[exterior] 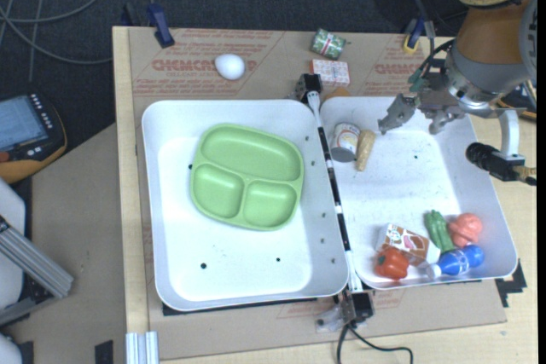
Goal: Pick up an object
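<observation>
My gripper (415, 118) hangs over the far end of the right bin (426, 183), its two fingers spread open with nothing between them. A small can (345, 139) and a tan cone-shaped piece (365, 149) lie just left of it by the bin's left wall. At the bin's near end sit a red and white packet (401, 250), a green piece (438, 228), a pink ball-like toy (466, 227) and a blue and white item (458, 261).
The left bin (171, 251) holds a green divided plate (247, 176). On the cardboard behind the bins lie a white egg (229, 66), a small green can (328, 43) and a patterned packet (329, 71). Blue clamps (159, 23) grip the board's far edge.
</observation>
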`<state>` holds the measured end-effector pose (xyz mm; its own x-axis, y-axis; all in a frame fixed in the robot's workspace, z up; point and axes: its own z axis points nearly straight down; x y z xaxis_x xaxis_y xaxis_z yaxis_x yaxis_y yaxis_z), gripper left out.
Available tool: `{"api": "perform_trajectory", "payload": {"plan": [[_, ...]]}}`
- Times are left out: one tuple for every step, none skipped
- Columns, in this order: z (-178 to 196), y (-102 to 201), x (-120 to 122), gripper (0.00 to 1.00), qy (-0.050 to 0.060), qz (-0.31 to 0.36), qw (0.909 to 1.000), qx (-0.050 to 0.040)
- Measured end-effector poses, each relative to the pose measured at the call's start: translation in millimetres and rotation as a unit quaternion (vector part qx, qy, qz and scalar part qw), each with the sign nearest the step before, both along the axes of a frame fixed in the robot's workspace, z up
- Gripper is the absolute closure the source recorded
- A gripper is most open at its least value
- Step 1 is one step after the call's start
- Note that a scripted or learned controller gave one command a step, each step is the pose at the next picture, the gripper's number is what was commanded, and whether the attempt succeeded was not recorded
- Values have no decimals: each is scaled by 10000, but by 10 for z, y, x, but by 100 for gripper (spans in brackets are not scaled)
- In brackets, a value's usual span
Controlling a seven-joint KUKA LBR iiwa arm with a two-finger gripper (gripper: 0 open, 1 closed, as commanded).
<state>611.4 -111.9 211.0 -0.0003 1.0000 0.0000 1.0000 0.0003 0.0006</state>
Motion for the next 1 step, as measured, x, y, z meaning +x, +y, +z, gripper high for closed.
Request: {"api": "perform_trajectory", "payload": {"plan": [[-932, 162, 349, 0, -43, -6, 10000, -9]]}}
